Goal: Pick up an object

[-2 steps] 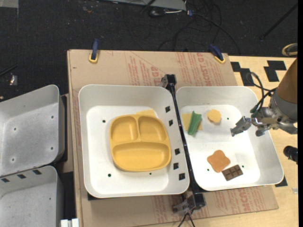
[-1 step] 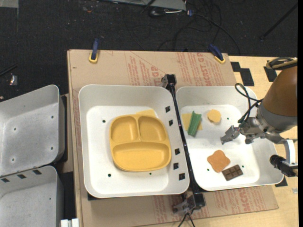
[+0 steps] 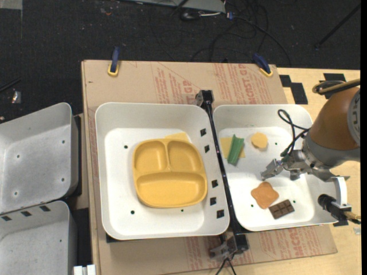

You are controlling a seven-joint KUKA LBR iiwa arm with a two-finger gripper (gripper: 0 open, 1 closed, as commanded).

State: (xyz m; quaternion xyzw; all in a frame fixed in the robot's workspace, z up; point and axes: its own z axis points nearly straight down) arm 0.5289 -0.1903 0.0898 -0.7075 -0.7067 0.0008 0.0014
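1. In the camera view we see two white bins on the bench: the left bin [image 3: 114, 153] holds a yellow divided tray [image 3: 170, 173], and the right bin [image 3: 298, 125] holds several small items.
2. Our gripper [image 3: 275, 169] sits in the right bin, at the right of the frame, pointing left from the grey wrist. We cannot tell how it is set, and we see nothing held in it.
3. The nearest item is a flat orange-brown piece [image 3: 264, 194], roughly like a slice of toast. It lies just below and slightly left of the gripper, near it but apart from it. Its shape is nearly square, so we judge no strong long axis matters for a grasp.
4. A dark brown chocolate bar [image 3: 281, 209] lies just beside that piece, lower right, its long axis slanting up to the right.
5. Farther up and to the left lie a green block [image 3: 235, 149], standing long-ways up the frame on a pale yellow slab [image 3: 227, 144], and a small round orange disc [image 3: 260, 140].
6. We judge the toast-like piece the likeliest target, calling for a short move down and left.
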